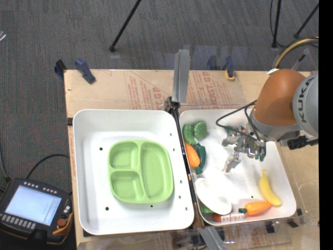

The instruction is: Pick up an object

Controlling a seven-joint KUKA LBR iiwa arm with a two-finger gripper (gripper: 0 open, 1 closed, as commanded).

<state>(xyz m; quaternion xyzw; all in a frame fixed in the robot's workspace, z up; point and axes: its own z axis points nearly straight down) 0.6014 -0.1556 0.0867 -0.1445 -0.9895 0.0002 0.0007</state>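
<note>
From my station I see two white bins side by side on the bench. The left bin (pixel 83 139) carries one green divided plate (pixel 140 171) with three compartments, lying flat near the middle of its floor, its long side running toward the near and far edges.

The right bin (pixel 283 165) holds the loose toys. One banana (pixel 269 188) lies near the right edge, its long axis running from the far side to the near side, its lower tip bending toward the near right corner. I count two carrots: one orange carrot (pixel 256 208) lies along the near edge, its long axis left to right, green top to the left, its right end just beside the banana's lower tip; the other carrot (pixel 192 155) lies against the left edge, long axis far to near. A dark green vegetable (pixel 201 158) lies just beside that carrot. One green broccoli-like piece (pixel 194 132) sits in the far left corner. One white plate (pixel 213 196) rests in the near left corner, tilted against the wall.

The arm comes in over the right edge, its orange band above the wrist, and the gripper (pixel 232 161) hangs over the middle of the right bin, pointing down and slightly left. I see its fingers close together, with nothing between them, well apart from the banana
</note>
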